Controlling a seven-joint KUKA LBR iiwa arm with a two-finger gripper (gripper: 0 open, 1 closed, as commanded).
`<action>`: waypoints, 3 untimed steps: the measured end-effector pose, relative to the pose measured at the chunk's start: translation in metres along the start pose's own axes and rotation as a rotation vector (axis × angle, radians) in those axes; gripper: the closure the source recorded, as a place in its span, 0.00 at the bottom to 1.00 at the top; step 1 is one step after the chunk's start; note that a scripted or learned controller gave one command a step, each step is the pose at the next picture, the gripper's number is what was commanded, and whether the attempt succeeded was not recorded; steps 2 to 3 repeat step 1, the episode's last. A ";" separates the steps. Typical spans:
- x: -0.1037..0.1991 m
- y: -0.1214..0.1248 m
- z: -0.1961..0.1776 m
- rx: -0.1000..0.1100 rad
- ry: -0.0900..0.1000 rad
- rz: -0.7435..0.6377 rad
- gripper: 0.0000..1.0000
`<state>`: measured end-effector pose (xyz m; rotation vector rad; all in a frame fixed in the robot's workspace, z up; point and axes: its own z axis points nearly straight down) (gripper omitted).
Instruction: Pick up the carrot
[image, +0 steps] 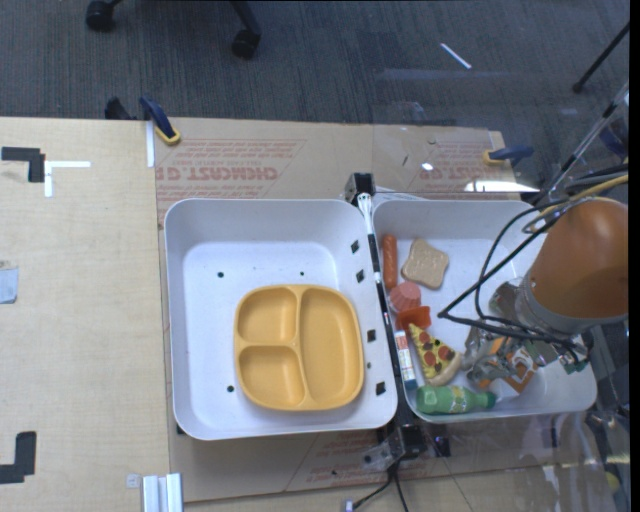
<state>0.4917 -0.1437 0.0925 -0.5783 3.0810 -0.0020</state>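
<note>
1. The left bin (190, 300) is showing plain white, the divided plate (299, 347) yellow.
2. The carrot (388, 262) is showing orange-red, the bread slice (425, 263) tan.
3. The bottle (455, 400) is showing green.
4. The pizza slice (436, 356) is showing red dots on yellow.

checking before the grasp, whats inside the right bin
In the right bin: a carrot along its left wall, a bread slice, a pizza slice and a green bottle. The arm covers the bin's right part.

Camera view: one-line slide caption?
Arm over right bin of toy food; carrot along its left wall; yellow plate in left bin.
</note>
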 end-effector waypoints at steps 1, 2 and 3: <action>-0.003 -0.001 -0.010 0.002 -0.008 0.008 1.00; -0.003 -0.001 -0.010 0.002 -0.008 0.008 1.00; -0.003 -0.001 -0.010 0.002 -0.008 0.008 1.00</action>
